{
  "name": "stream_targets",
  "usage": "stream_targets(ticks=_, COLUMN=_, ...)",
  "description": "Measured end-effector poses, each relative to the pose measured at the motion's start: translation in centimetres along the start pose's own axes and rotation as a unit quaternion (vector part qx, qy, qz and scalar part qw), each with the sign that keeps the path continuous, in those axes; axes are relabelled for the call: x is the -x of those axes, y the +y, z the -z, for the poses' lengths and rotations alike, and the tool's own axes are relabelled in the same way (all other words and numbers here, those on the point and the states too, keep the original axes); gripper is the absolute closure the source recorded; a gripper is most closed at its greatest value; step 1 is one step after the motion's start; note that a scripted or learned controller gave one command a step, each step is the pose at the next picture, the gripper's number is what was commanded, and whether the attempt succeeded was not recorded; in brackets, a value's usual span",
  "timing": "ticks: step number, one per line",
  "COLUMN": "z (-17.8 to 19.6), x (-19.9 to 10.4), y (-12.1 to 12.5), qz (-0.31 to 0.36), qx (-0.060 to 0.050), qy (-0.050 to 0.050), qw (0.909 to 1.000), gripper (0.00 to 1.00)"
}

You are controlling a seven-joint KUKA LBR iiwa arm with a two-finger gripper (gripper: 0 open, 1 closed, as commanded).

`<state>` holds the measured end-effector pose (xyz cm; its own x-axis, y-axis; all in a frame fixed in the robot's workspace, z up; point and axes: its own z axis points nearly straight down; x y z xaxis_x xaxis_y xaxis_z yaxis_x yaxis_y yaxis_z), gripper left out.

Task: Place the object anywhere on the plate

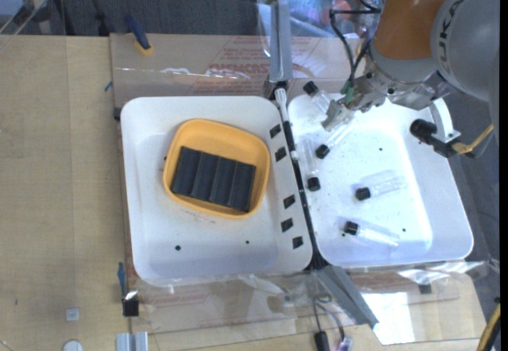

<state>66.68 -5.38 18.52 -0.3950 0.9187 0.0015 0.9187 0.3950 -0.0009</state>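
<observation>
Hand (340,113) low over the right bin's (444,222) far-left corner; whether it grips anything cannot be told.

Clear tubes with black caps lie in that bin: one at the hand (329,129), two nearer (379,185) (369,233). Judged light, stiff, slippery, prone to roll; grip across mid-barrel. Yellow plate (178,143) with dark insert (214,178) sits in left bin (151,246).

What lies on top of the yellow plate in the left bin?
A dark ribbed block lies flat on the yellow plate, covering most of its middle; the plate surface under it is hidden.
</observation>
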Motion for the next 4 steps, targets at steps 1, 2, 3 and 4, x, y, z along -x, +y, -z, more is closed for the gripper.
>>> stream_targets(ticks=1, z=0.0, x=-2.1, y=0.9, qz=0.028, qx=0.0, qy=0.0, qw=0.9996, gripper=1.0)
stream_targets(ticks=2, z=0.5, x=-2.7, y=-2.1, qz=0.063, qx=0.0, qy=0.0, qw=0.998, gripper=1.0)
stream_targets(ticks=3, z=0.0, x=-2.1, y=-2.3, qz=0.103, qx=0.0, qy=0.0, qw=0.9947, gripper=1.0)
stream_targets(ticks=4, z=0.0, x=-0.9, y=0.5, qz=0.129, qx=0.002, qy=-0.002, qw=0.9916, gripper=1.0)
